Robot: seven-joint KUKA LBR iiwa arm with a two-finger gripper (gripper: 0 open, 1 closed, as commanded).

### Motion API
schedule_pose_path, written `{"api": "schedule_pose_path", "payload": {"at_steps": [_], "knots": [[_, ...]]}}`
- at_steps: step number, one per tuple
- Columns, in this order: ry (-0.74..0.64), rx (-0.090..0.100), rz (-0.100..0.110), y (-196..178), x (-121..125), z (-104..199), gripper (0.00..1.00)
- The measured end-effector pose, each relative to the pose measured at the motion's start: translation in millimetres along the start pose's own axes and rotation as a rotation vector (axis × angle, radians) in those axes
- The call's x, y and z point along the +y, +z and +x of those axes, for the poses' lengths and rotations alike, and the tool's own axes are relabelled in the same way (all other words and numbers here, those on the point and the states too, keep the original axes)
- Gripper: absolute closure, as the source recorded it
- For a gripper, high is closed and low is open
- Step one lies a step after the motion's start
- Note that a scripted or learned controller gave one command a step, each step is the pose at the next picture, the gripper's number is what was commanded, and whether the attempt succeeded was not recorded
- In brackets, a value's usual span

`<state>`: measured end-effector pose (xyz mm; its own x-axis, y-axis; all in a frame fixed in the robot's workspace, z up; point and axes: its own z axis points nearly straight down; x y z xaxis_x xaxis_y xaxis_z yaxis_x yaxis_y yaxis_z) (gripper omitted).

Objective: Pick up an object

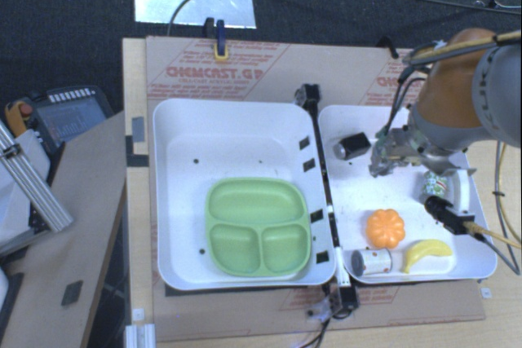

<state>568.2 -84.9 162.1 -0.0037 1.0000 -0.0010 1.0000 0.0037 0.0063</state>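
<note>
You've got the gripper in the right bin — grip state can't tell. Nearby: 1 black cylinder, 1 orange pumpkin, 1 banana, 1 can.

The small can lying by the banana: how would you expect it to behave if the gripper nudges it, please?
The small can lies on its side, so it would probably roll. It nearly touches the banana, which might stop it.
</note>
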Motion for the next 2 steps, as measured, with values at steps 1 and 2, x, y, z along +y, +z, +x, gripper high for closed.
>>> {"api": "schedule_pose_path", "payload": {"at_steps": [1, 2], "knots": [[0.0, 0.0, -0.001, -51, 2, 0, 1.0], [-0.006, 0.003, 0.001, -62, 27, 56, 1.0]]}}
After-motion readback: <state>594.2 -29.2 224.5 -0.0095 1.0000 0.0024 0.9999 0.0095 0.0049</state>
